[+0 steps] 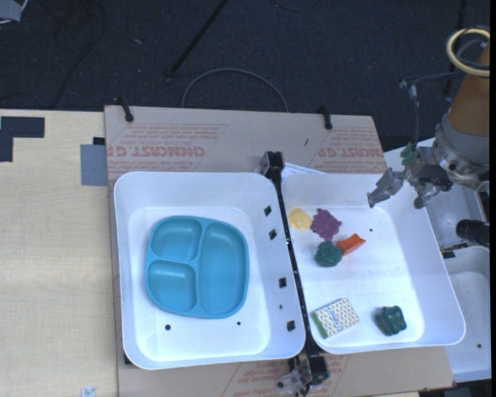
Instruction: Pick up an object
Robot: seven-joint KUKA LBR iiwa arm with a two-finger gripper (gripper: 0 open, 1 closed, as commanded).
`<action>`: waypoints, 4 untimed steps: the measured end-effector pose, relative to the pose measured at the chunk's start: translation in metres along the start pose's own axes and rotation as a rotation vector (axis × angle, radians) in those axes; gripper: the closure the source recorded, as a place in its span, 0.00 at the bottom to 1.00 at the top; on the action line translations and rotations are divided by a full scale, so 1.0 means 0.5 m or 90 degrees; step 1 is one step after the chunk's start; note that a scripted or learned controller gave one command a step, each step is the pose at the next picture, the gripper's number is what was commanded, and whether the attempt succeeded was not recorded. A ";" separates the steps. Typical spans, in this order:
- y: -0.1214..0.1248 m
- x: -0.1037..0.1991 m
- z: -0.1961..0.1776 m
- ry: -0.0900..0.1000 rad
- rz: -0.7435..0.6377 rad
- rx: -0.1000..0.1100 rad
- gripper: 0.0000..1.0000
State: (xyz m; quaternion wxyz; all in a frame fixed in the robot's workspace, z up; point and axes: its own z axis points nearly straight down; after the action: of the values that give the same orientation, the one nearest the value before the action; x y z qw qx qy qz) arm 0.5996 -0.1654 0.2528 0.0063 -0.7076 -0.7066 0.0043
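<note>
Six objects lie in right bin (430, 246); end effector (403, 185) above its far edge, fingers spread, empty.
Approach step: next, descend toward purple piece (325, 222), nearest cluster below-left of it.

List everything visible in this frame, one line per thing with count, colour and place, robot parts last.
bins: 2, white, side by side on the bench
divided plate: 1, light blue, three compartments, in the left bin
yellow toy: 1, yellow, upper part of the right bin
purple toy: 1, purple, just right of the yellow toy
orange toy: 1, orange, below and right of the purple toy
green toy: 1, dark green, beside the orange toy
patterned card: 1, white with small print, lower right bin
teal toy: 1, teal green, lower right corner of the right bin
gripper: 1, grey, above the right bin's upper right edge, holding nothing
</note>
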 end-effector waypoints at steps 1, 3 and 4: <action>0.004 0.000 -0.015 -0.001 -0.001 -0.008 0.00; -0.003 0.004 0.219 -0.001 -0.001 -0.004 0.00; -0.003 0.008 0.326 0.000 0.000 -0.006 0.00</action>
State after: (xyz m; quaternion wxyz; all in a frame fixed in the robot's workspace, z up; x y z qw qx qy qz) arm 0.5955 -0.1612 0.0900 0.0029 -0.7076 -0.7066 0.0011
